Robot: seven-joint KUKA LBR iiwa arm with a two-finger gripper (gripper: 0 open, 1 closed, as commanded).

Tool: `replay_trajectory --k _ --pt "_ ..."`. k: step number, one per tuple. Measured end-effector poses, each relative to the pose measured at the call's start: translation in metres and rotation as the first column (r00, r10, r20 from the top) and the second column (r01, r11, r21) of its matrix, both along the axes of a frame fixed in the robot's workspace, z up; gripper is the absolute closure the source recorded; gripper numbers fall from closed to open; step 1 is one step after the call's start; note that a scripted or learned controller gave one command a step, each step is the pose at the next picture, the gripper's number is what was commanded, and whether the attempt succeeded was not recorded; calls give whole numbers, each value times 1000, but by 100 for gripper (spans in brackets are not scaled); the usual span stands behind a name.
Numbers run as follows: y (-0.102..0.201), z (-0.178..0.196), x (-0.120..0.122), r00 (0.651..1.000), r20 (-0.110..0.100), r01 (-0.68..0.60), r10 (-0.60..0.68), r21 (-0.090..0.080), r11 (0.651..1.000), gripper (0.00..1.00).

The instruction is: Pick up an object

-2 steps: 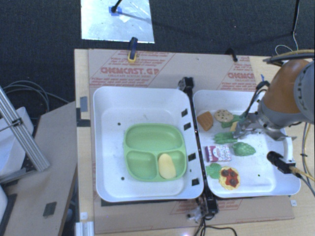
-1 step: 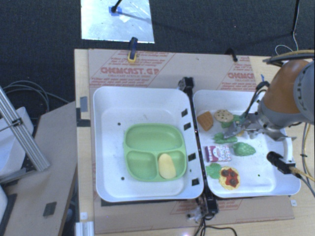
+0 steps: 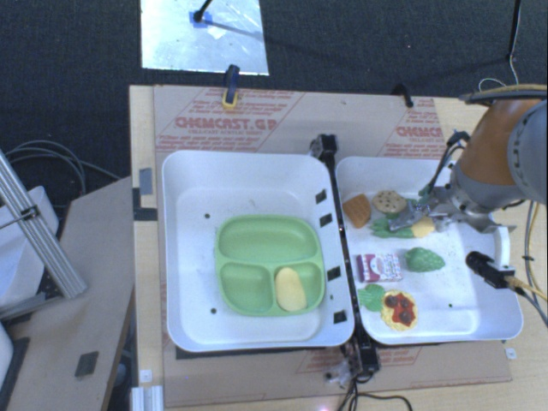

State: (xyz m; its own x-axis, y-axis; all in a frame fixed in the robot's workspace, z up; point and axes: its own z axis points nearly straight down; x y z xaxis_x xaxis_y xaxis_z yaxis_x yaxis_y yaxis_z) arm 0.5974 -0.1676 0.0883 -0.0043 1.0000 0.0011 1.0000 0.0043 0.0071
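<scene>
The gripper is low in the right white bin, down among the toy foods, beside a small yellow piece and a round speckled cookie. Whether it grips anything I cannot tell; no object looks lifted, so the pick seems unfinished.

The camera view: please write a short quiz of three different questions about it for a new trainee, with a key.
1. True or false: the yellow item lies in the green tray's lower right compartment.
2. Which bin holds the end effector? A) left bin B) right bin
3. Fill in: the round cookie lies to the ___ of the orange cracker.

Key: 1 true; 2 B; 3 right
</scene>
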Motion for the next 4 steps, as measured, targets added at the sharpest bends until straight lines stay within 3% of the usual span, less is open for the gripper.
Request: replay_trajectory --k 1,2,3,4 --pt "4 0 31 1000 -6 -4 4 -2 1000 0" --pt "3 0 31 1000 -6 -1 1 0 1000 0" --pt "4 11 31 1000 -9 -5 5 3 1000 100" --pt "4 11 31 1000 -10 -5 5 3 1000 0"
